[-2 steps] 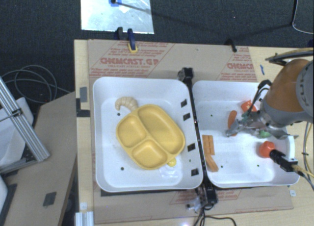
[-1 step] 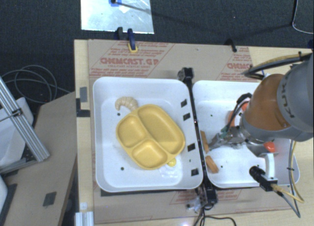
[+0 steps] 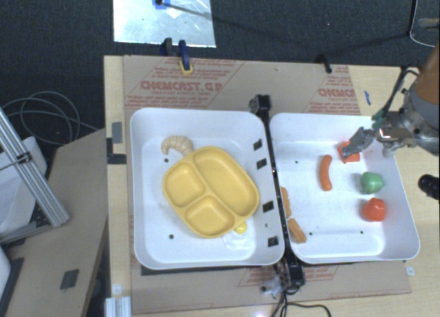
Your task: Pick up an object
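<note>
The claw [image 3: 356,145] is being held low over the upper right part of the right bin [image 3: 344,250], reaching in from the right on the grey arm [image 3: 419,119]. Its tips are lying against a small red block [image 3: 350,155] at the bin's far side; how far the claw is open cannot be told, and the block is not being seen between the fingers.

Just left of and below the block, a red sausage [image 3: 325,172] is lying on the bin floor, upright in the view and apart from the block. To the right of the sausage, a green ball [image 3: 371,183] is resting near the right wall, and a red tomato [image 3: 374,209] is sitting just below it. At the bin's left edge, an orange carrot piece [image 3: 296,230] is lying against the divider, with a second orange piece [image 3: 284,201] above it.

In the left bin [image 3: 148,171], a yellow divided tray [image 3: 210,190] is lying tilted, taking up most of the floor. A pale croissant [image 3: 177,144] is resting just beside the tray's upper left corner. Both bins are being carried by the table [image 3: 227,78], on a sheet printed with red lettering.
</note>
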You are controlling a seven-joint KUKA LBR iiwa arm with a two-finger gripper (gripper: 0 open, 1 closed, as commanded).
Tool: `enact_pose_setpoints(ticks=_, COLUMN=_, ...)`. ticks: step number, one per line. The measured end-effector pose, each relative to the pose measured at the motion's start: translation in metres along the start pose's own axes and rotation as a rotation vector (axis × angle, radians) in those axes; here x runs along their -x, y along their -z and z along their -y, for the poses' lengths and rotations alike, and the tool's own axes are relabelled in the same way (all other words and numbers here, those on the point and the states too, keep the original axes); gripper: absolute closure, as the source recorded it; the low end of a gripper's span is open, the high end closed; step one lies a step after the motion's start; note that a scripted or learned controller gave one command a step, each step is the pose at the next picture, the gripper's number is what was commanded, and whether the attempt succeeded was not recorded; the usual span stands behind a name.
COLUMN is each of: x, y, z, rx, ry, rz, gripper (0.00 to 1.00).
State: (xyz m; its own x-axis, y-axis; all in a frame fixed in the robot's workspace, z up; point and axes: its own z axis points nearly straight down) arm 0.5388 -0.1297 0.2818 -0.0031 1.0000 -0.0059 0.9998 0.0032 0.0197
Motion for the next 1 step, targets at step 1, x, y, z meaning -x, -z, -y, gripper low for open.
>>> enact_pose_setpoints(ticks=1, x=0.033, y=-0.1255, z=-0.0223, rx=-0.022, ry=-0.004, rz=-0.005, gripper=0.0)
